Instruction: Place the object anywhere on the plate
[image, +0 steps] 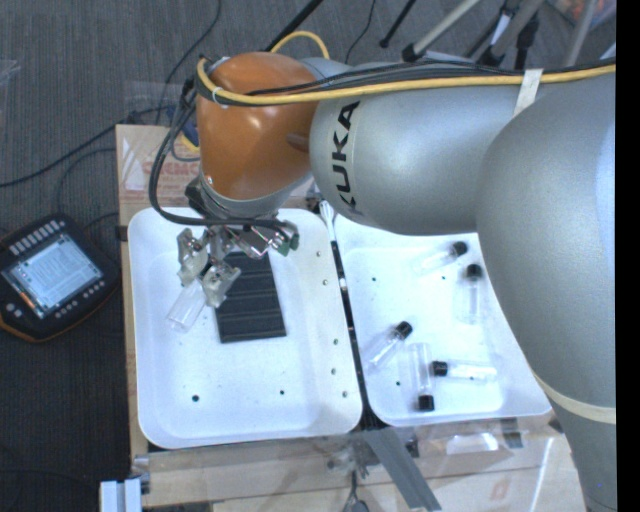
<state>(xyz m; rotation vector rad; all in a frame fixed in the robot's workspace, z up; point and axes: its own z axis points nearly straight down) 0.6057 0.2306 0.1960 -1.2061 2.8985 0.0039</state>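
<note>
tool (200, 270) over left bin (170, 400), looked clenched on 1 clear vial (186, 312) | vial hung just left of black ridged plate (250, 300) | vial seemed light, stiff, slippery, easy to break | best held mid-body

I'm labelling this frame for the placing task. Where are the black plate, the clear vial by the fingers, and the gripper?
black plate (252, 305): camera view, centre of its ribbed top.
clear vial (184, 312): camera view, middle of its body.
gripper (202, 270): camera view, between its fingertips.

a robotics lab: industrial arm (450, 150), teach pendant (50, 275), trailing cables (300, 40), vial-strewn white bins (160, 400)
</note>
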